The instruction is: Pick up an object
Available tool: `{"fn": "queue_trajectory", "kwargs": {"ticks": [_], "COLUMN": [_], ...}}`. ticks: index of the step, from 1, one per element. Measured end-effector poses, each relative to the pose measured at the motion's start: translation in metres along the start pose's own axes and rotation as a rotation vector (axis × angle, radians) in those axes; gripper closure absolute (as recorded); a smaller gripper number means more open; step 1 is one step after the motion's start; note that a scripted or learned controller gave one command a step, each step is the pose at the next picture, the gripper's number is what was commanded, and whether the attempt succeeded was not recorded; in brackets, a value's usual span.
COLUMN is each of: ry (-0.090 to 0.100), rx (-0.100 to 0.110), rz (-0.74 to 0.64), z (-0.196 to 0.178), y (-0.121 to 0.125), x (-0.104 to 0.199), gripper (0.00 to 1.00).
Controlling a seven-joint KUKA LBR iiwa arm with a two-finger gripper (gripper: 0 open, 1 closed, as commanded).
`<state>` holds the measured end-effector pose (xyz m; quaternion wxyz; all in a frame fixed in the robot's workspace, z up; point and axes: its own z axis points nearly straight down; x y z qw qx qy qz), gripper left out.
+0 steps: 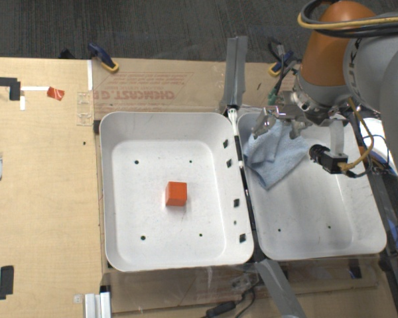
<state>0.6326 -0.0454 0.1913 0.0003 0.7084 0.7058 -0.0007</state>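
An orange-red block (176, 194) lies in a white bin (119, 177); a pale blue cloth (272, 156) nearby.

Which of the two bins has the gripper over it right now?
The right bin, with the blue cloth; the gripper is at its back-left corner. The left bin holds the orange block.

Left bin (119, 177) open around red block (176, 194) — cloth (273, 158) crowds right bin (331, 237).

Left bin (119, 197): cube (176, 194) near centre.
Right bin (331, 237): cloth (273, 154) at far-left corner, beneath gripper (276, 121).
Bins: side by side.
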Motion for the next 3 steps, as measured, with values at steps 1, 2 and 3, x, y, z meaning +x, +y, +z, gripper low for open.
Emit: {"fn": "queue_trajectory", "kwargs": {"ticks": [1, 2, 3], "ry": [0.000, -0.001, 0.000], "rx": [0.002, 0.002, 0.003], "rz": [0.027, 0.106, 0.111], "z": [0.000, 0.001, 0.001], "y": [-0.064, 0.006, -0.072], "x": [0.012, 0.002, -0.008], "gripper": [0.00, 0.00, 0.00]}}
